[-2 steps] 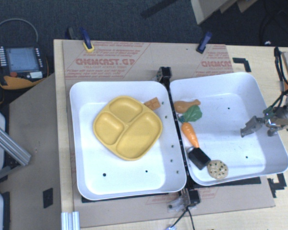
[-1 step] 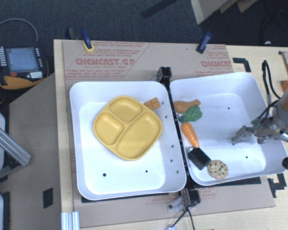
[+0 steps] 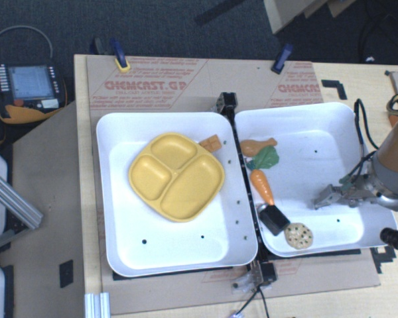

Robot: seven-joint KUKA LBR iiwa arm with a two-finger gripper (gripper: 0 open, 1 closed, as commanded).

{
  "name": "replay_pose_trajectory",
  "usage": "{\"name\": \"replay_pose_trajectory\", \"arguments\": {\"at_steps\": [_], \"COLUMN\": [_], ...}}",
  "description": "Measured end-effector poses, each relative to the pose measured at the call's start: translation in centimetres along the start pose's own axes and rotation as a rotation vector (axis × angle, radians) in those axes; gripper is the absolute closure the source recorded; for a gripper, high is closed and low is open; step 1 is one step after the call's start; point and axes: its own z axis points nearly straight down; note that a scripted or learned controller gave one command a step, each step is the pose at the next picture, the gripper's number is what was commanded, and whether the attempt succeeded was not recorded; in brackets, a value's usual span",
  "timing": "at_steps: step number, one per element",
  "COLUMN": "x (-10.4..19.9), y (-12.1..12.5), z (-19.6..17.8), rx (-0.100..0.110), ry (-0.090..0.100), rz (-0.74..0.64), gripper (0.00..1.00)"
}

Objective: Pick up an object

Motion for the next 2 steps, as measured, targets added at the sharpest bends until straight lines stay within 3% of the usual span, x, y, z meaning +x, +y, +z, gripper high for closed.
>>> {"name": "replay_pose_trajectory", "arguments": {"at_steps": [1, 2], "x": [-0.2, -0.4], "y": [0.2, 0.0], "z": [-1.4, -5.5], "rx": [-0.011, -0.006], "ry": [-0.010, -0.005], "rz": [0.001, -0.001], "gripper": [1.00, 1.00]}}
